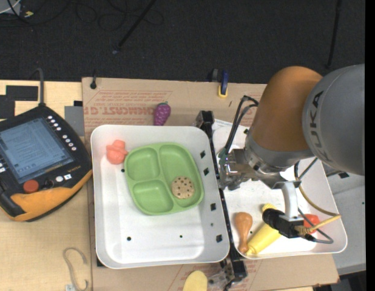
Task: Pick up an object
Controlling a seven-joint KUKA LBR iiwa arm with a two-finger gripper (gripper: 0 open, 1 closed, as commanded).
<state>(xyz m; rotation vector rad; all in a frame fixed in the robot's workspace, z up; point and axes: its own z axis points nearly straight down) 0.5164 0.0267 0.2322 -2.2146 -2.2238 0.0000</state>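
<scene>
End effector (232, 170) sits low at the left edge of the right bin (260, 194). The big grey and orange arm (297, 120) hides most of it, so it is not possible to tell how far open it is or if it has hold of anything. A brown toy drumstick (243, 223) lies in the same bin, near the end effector, toward the front. A yellow toy (260, 240) lies just beside the drumstick, partly covered. In the left bin (151, 238), a cookie (183, 187) rests on a green plate (145, 162).
</scene>
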